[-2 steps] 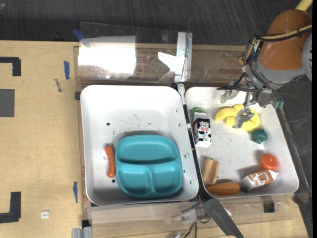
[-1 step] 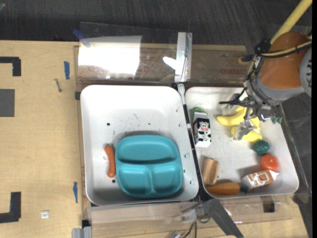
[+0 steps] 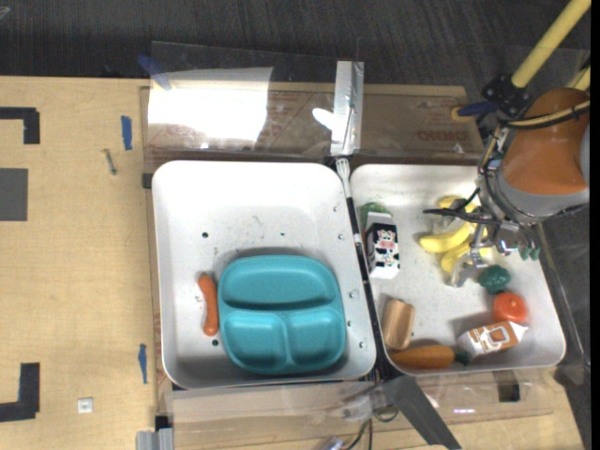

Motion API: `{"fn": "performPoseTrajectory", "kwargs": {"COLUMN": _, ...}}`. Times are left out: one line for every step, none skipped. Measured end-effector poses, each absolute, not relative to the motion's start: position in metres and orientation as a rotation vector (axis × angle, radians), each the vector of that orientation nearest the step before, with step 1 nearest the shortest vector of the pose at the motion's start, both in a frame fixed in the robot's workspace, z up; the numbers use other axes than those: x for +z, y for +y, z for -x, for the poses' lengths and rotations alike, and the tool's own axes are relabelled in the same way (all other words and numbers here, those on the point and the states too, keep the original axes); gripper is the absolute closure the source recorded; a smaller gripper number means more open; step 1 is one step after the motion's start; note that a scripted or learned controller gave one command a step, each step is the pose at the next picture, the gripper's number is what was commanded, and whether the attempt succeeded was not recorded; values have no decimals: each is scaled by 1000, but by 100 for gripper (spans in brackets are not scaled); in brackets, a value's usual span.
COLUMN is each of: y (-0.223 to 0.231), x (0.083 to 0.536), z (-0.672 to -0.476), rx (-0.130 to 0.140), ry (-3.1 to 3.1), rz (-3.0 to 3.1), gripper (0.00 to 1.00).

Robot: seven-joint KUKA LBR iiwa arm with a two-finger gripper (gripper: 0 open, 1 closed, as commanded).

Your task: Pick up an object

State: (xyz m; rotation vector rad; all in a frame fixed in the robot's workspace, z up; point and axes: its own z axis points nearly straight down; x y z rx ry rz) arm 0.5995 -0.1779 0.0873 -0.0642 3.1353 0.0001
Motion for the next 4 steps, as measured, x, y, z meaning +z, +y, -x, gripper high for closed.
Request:
{"fn": "performPoseTrajectory", "kwargs": {"y": -176, "x": 100, "z": -603, "rx": -2, "ry": 3126, "rz": 68, "gripper": 100}}
{"fn": "performPoseTrajectory", "kwargs": {"y": -137, "x": 214, "z": -636, "rx": -1, "ry": 3120, "rz": -110, "gripper": 100}}
{"fn": "performPoseTrajectory", "kwargs": {"y": -99, "x": 257, "z": -665, "rx": -1, "ry": 3124, "rz": 166, "gripper": 100}}
{"fn": "performPoseTrajectory", "kwargs": {"y": -91, "x": 280, "z": -669, "rx": -2, "ry": 3115, "rz": 289, "gripper": 100}}
